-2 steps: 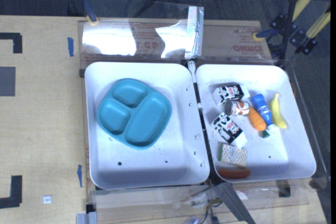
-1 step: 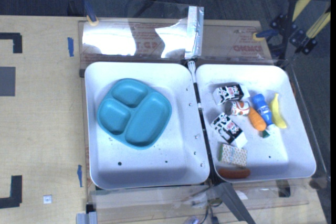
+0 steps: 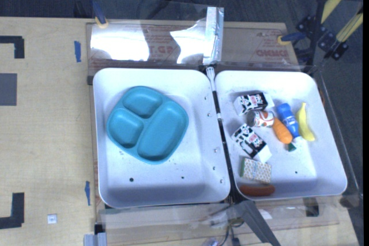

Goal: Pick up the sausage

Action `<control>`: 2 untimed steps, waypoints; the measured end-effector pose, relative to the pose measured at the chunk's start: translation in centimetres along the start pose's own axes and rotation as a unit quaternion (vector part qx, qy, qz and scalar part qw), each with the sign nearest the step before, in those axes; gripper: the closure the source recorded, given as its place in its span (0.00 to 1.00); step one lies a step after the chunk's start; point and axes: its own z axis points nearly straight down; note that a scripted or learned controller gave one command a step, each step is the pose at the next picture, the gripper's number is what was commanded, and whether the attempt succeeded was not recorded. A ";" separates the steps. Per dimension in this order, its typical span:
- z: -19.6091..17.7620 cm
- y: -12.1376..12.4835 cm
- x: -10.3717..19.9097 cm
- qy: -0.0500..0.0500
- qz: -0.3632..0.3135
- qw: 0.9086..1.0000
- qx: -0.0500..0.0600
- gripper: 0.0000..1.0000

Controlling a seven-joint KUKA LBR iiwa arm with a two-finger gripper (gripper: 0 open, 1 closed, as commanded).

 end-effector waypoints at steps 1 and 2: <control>-1.1 0.1 -0.1 -0.003 0.000 1.000 -0.003 1.00; -2.3 0.2 -0.3 -0.006 -0.001 1.000 -0.005 1.00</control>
